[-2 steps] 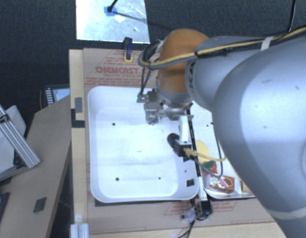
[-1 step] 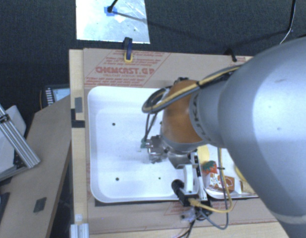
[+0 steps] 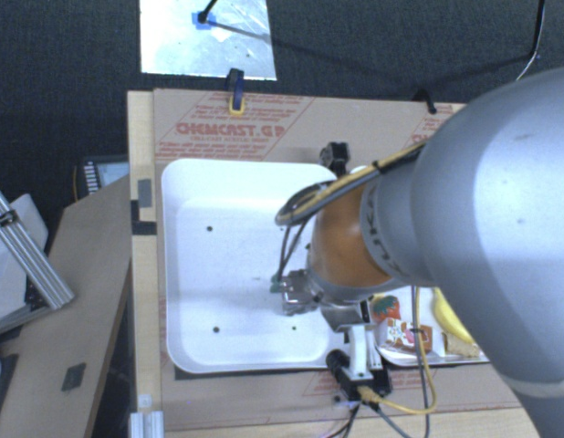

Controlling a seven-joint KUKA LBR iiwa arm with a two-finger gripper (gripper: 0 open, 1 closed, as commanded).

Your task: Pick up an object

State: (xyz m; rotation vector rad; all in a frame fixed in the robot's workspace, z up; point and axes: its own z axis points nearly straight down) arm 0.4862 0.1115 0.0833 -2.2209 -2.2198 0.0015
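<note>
My gripper hangs low over the right side of the left white bin, just below the arm's orange band. The large grey arm covers most of the right bin. At that bin's near end a yellow banana-shaped thing lies beside a flat colourful printed packet. Both sit to the right of my gripper, apart from it. Nothing shows between my gripper and the left bin's floor.
The bins rest on a brown cardboard sheet on the bench. A yellow and black clamp sits at the sheet's far edge. A shiny metal plate lies beyond it. Aluminium bars stand at the left.
</note>
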